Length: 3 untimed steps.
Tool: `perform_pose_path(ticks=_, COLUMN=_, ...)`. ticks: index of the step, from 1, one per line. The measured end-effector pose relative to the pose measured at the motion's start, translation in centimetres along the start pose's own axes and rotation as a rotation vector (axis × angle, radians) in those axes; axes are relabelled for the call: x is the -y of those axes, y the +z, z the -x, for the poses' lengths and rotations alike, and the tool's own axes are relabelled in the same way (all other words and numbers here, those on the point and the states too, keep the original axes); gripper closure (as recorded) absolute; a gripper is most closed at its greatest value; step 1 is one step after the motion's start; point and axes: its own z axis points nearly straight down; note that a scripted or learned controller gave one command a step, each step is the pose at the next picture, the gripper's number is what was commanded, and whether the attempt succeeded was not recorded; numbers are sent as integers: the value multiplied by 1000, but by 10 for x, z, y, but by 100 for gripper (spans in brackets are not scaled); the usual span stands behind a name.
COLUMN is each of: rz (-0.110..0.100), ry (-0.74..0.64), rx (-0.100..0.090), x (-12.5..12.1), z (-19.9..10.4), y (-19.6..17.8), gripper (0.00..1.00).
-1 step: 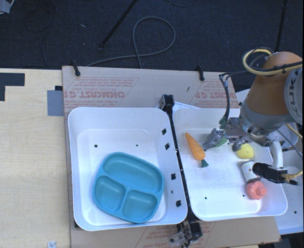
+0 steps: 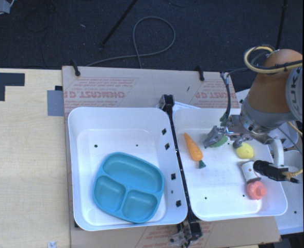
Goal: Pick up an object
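Note:
In the right bin (image 2: pixel 229 211), an orange carrot (image 2: pixel 193 147) lies near the left wall. A yellow round object (image 2: pixel 245 151) sits to the right, and a pink-red object (image 2: pixel 255 190) with a white stub (image 2: pixel 247 169) lies near the front right corner. My gripper (image 2: pixel 214 138) hangs low in the back middle of this bin, between the carrot and the yellow object. A small green object (image 2: pixel 221 141) shows right at the gripper's tip, partly hidden by it. Whether it is gripped cannot be made out.
The left bin (image 2: pixel 84 123) holds a blue divided plate (image 2: pixel 128 186) towards its front. A black divider (image 2: pixel 175 159) runs between the two bins. The arm's grey and orange body (image 2: pixel 270 94) hangs over the right bin's back right corner.

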Motion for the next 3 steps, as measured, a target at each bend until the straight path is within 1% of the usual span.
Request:
perform_pose_path(ticks=1, rz=-4, ry=1, rx=0, x=4, z=2, y=63, gripper=0)
perform_pose_path(ticks=2, rz=-1, ry=1, rx=0, x=5, z=1, y=109, gripper=0)
perform_pose_path(ticks=3, rz=-1, ry=5, rx=0, x=4, z=2, y=97, gripper=100)
